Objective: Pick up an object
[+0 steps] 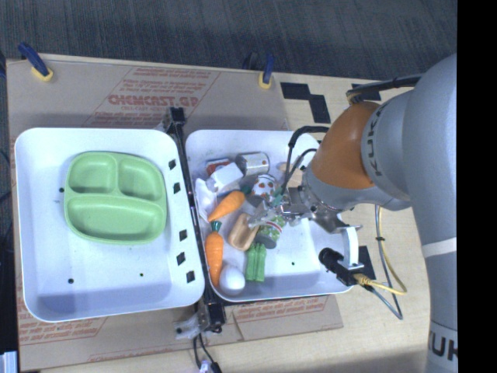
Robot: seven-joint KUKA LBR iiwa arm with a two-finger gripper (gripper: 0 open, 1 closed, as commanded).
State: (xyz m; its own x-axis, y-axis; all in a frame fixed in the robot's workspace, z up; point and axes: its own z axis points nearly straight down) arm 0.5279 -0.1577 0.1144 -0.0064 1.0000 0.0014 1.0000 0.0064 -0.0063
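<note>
The right bin [303, 274] holds a pile of toy food: an orange carrot [227, 206], a second carrot [213, 256], a white egg [233, 279], a green vegetable [255, 263], a tan bread piece [241, 231] and a grey can [252, 163]. My gripper [273, 207] reaches in from the right and sits low over the middle of the pile, next to the tan piece and a small white-and-red item [264, 185]. The arm's wrist hides how its tips stand.
The left bin [46, 286] carries a green divided plate [116, 196]. A black divider with clips [185, 200] runs between the bins. Cardboard [155, 88] lies under both bins, with blue clamps [36, 62] at the back edge. Cables [384, 278] trail at the right.
</note>
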